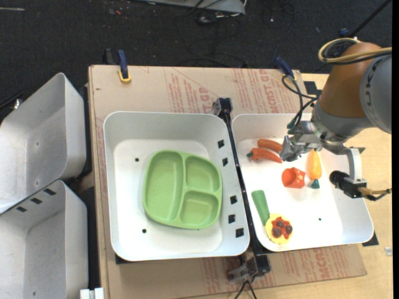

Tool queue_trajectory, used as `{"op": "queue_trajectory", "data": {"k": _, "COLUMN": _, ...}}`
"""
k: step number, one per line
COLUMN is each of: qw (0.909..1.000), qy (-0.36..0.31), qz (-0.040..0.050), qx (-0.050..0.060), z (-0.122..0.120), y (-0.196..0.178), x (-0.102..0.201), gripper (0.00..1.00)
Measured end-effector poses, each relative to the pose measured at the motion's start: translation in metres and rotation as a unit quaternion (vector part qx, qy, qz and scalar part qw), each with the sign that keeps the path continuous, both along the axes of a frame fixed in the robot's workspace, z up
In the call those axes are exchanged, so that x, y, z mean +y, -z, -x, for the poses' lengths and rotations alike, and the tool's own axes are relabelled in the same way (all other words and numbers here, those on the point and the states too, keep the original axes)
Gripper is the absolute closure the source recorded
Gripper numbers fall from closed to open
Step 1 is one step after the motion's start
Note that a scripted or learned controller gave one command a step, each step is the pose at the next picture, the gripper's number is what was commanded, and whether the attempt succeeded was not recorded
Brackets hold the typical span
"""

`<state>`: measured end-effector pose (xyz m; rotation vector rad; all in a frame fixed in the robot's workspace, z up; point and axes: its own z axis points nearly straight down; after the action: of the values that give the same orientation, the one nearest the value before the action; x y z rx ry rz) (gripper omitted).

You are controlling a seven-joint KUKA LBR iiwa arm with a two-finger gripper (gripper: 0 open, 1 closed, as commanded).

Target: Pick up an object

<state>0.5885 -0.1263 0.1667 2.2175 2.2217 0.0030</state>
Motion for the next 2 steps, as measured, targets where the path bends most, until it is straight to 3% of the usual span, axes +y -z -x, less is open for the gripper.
{"op": "queue_trajectory", "data": {"k": 2, "qw": 1.0000, "qy": 0.000, "qz": 0.0008, "qx": -0.002, "z": -0.010, "y": -0.096, "x": -0.012, "gripper": 1.00}}
